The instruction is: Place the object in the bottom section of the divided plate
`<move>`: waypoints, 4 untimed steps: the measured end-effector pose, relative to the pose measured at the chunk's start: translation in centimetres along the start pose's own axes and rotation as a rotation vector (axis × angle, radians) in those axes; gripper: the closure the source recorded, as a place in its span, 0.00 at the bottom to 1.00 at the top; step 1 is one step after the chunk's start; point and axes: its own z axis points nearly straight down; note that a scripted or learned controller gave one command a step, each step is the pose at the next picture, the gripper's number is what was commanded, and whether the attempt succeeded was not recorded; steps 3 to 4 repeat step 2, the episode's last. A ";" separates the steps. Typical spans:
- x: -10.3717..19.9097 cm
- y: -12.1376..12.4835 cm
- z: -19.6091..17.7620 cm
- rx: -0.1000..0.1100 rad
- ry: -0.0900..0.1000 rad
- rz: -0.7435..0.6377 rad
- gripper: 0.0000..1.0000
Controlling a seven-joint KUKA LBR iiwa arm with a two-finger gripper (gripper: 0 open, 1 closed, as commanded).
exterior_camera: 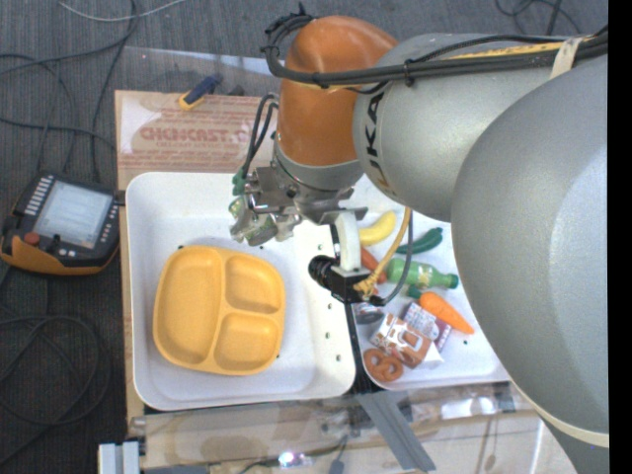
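Note:
A yellow divided plate (219,309) lies in the left white bin (148,200), with one large section on its left and two smaller ones on its right. All three sections look bare. My gripper (259,221) hangs just above the plate's far right corner, over the bin floor. A greenish patch shows at the gripper's left side, and I cannot make out whether it is a held thing. The grey arm with its orange band hides the back of both bins.
The right bin (474,363) holds a banana (380,227), a green bottle (422,276), a carrot (446,313), a pretzel (388,364), a small red and white carton (405,335) and a dark green vegetable (427,237). An orange teach pendant (61,225) lies left of the bench.

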 end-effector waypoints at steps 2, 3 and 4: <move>3.6 -0.9 2.1 0.001 -0.001 -0.068 0.00; 3.6 -0.9 2.1 0.001 -0.001 -0.068 0.00; 3.6 -0.9 2.1 0.001 -0.001 -0.068 0.00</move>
